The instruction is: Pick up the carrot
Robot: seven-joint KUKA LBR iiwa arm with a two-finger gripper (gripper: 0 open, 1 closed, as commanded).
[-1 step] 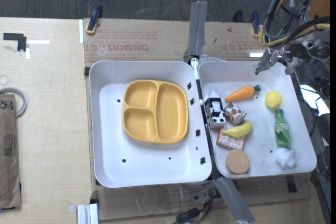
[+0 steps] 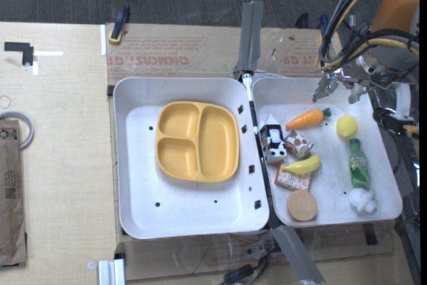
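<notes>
The orange carrot [image 2: 305, 119] with a green top lies in the upper part of the right bin [image 2: 395, 207], pointing left and slightly down. My gripper [image 2: 338, 93] hovers above the bin's back edge, up and to the right of the carrot's green end. Its fingers look spread, with nothing between them. It does not touch the carrot.
The right bin also holds a yellow lemon [image 2: 346, 125], a green bottle [image 2: 359, 163], a banana [image 2: 301, 165] on a red packet, a small carton [image 2: 298, 143], a black-and-white toy [image 2: 272, 141], a round cookie [image 2: 303, 206] and a white lump [image 2: 362, 200]. A yellow divided plate [image 2: 198, 141] lies in the left bin [image 2: 133, 210].
</notes>
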